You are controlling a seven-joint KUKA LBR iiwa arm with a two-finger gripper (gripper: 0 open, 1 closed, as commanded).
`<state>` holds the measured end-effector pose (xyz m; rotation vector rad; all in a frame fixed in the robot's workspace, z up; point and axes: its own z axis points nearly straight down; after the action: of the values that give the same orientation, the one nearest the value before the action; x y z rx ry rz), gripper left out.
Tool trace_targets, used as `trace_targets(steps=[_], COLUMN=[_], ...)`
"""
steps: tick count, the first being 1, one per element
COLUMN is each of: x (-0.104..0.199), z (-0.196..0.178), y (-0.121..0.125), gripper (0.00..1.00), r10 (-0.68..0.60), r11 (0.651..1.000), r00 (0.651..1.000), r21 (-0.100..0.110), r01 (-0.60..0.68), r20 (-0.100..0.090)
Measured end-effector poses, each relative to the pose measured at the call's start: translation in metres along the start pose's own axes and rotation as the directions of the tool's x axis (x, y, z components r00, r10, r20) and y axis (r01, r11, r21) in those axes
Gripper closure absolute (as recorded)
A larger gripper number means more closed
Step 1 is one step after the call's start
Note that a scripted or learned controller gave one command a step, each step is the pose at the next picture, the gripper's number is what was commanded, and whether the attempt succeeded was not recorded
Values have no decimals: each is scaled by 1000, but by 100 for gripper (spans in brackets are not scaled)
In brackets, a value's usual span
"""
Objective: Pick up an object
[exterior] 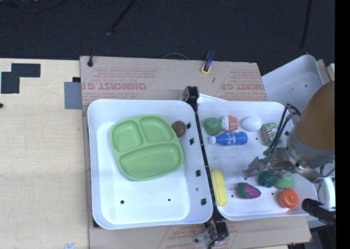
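- The arm reaches low into the right bin; its fingers look spread apart, holding nothing.
- A dark green object sits just beside them.
- 2 bins share the desk; dark carpet beyond.

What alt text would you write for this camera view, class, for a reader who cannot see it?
A grey arm's gripper reaches from the right into the right bin, among a blue bottle, corn cob and other toy foods. The left bin holds a green divided plate.
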<state>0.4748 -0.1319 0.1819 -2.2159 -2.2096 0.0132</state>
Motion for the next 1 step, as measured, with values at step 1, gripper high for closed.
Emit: trace_targets(steps=[1], x=[0], z=[-6], y=[3], gripper=[0], r10=[-2], r11=[1000], r00=[1000], r21=[-11], r01=[2], r20=[2])
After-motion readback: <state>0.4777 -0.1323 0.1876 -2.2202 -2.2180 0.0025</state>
